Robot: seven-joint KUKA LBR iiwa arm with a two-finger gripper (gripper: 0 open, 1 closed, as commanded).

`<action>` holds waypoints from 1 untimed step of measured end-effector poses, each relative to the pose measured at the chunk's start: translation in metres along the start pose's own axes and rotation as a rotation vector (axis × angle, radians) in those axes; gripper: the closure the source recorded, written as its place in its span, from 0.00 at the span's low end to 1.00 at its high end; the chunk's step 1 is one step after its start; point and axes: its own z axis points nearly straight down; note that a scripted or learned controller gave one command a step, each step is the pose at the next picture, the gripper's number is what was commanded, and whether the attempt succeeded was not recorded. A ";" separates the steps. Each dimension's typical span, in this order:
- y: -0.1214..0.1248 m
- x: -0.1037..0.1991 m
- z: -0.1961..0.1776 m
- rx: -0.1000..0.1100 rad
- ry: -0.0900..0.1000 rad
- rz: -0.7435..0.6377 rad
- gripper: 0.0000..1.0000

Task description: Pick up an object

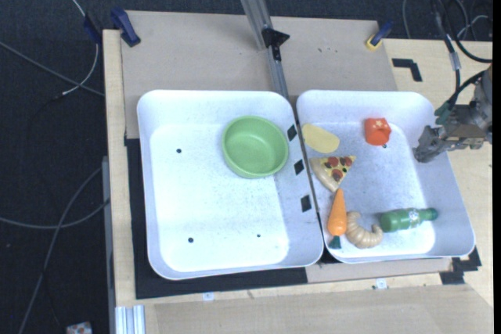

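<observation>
The right bin holds several toy foods: a red pepper, a pale yellow chip-shaped piece, a pizza slice, an orange carrot, a tan croissant and a green bottle. A green bowl sits in the left bin. My gripper hangs over the right bin's right rim, right of the red pepper and apart from it. Nothing shows between its fingers.
A grey metal pole slants from the top down to the gap between the bins. Blue clamps and a yellow-blue clamp hold the bench board. Cables lie on the dark floor around the bench.
</observation>
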 end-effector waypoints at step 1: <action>0.014 0.053 0.008 0.011 0.006 -0.005 1.00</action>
